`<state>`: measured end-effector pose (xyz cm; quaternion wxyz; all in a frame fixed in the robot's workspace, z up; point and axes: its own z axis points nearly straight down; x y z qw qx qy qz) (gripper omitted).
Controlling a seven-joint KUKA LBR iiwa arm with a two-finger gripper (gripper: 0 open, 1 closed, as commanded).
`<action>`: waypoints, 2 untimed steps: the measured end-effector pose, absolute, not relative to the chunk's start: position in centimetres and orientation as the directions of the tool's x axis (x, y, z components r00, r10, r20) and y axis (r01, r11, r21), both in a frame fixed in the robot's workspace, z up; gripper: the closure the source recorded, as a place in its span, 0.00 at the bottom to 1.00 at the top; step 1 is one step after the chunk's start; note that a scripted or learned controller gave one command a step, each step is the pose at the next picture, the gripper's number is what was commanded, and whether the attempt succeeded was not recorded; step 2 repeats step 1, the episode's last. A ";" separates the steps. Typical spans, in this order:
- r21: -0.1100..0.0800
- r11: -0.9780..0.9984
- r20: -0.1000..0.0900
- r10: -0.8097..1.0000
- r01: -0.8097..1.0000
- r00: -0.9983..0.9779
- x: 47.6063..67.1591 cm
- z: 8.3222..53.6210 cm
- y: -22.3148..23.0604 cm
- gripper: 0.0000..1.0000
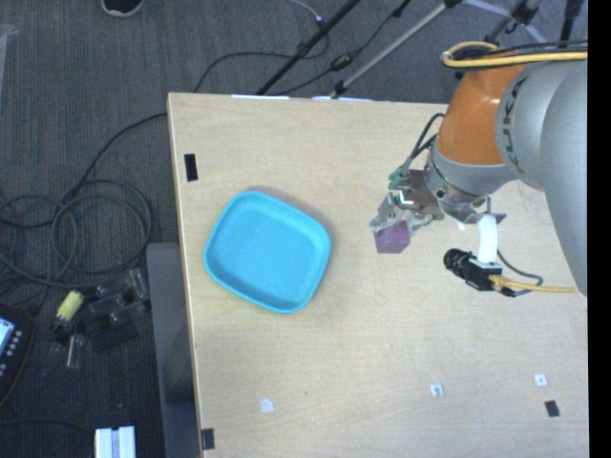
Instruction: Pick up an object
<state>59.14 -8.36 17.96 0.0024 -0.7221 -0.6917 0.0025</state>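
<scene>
A small purple block [392, 240] is at the middle right of the wooden bench top [315, 370]. My gripper [397, 223] comes down onto it from the right, below the arm's orange band [477, 113]. The block's top sits between the two grey fingertips, and the gripper is shut on it. The block's lower half shows below the fingers. I cannot tell whether the block rests on the bench or hangs just above it.
A shallow blue tray [221, 256] lies left of the block, about a hand's width away. A black connector with a yellow cable [474, 268] hangs by the wrist to the right. The bench's left edge [183, 284] drops to a floor strewn with cables.
</scene>
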 end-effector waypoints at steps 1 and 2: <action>-0.007 -0.055 0.001 0.998 0.998 0.055 59.3 17.9 -8.0 1.00; -0.007 -0.055 0.001 0.998 0.998 0.055 59.3 17.9 -8.0 1.00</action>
